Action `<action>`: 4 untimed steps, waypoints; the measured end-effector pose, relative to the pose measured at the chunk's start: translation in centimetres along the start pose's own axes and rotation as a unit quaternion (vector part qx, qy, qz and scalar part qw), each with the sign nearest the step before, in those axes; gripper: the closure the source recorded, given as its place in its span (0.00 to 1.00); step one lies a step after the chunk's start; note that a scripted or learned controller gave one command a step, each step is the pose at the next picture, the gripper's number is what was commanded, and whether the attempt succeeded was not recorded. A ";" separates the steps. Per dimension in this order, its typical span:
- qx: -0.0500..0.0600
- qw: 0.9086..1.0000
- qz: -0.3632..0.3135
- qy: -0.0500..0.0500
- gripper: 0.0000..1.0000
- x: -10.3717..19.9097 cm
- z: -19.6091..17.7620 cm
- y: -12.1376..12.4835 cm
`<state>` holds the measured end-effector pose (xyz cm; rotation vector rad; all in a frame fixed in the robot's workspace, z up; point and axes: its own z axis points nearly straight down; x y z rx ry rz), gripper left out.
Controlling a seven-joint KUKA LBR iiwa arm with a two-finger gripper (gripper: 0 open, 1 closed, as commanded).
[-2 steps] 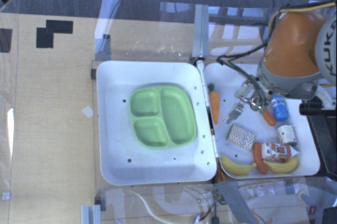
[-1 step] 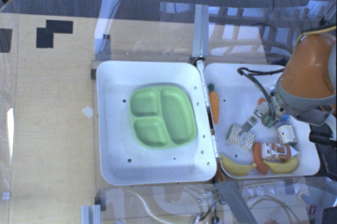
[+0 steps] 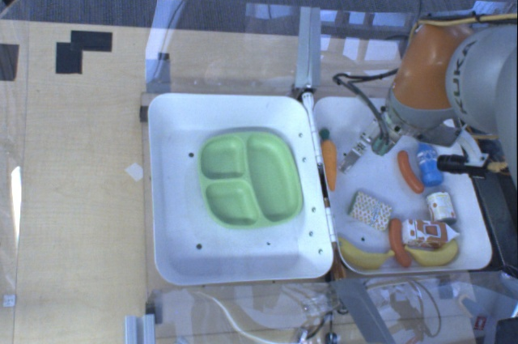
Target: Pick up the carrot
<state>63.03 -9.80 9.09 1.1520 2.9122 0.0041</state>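
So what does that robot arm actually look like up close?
The arm is thick, rounded and grey, with a broad orange band above the wrist. A black cable loops beside it. At its tip sits a small metallic gripper.

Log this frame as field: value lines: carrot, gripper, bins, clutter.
carrot: lies lengthwise at the right bin's left wall, untouched
gripper: hangs over the right bin, just right of the carrot, nothing between its fingers
left bin: holds a green divided plate
clutter in right bin: two sausages, bananas, blue bottle, small can, patterned packet
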 end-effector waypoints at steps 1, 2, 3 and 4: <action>-0.003 1.000 -0.001 -0.003 1.00 -0.1 -1.3 0.3; -0.002 0.999 -0.035 -0.003 1.00 3.7 -0.1 -5.6; 0.000 1.000 0.029 0.001 1.00 7.8 -9.7 -0.2; 0.000 0.966 -0.260 0.002 1.00 13.7 -9.6 -1.7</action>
